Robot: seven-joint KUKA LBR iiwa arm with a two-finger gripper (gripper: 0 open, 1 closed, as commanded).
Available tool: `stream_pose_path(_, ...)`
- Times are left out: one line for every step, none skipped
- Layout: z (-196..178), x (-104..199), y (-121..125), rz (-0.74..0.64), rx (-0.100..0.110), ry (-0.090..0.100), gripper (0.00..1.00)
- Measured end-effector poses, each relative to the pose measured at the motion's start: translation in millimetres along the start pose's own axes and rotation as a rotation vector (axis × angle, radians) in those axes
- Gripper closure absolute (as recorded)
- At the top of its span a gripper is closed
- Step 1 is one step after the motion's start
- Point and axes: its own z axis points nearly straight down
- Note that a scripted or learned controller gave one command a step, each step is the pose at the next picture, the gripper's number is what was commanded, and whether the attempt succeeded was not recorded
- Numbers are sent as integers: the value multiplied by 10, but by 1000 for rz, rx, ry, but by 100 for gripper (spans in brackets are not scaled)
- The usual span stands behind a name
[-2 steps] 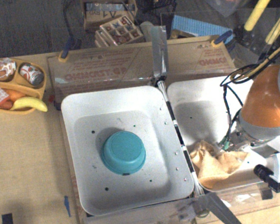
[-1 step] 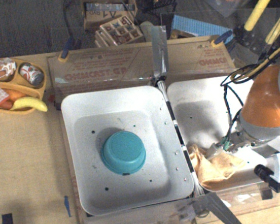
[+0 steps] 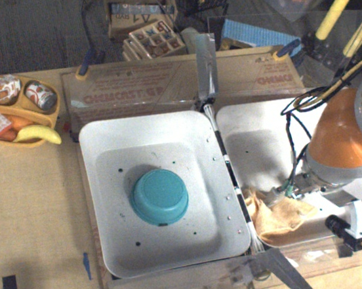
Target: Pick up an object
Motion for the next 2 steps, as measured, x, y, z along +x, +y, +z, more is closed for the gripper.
stream_pose_path(-81,11,20,0,0,6,100)
stream_pose_path(-83,2,17,1,0,5,0)
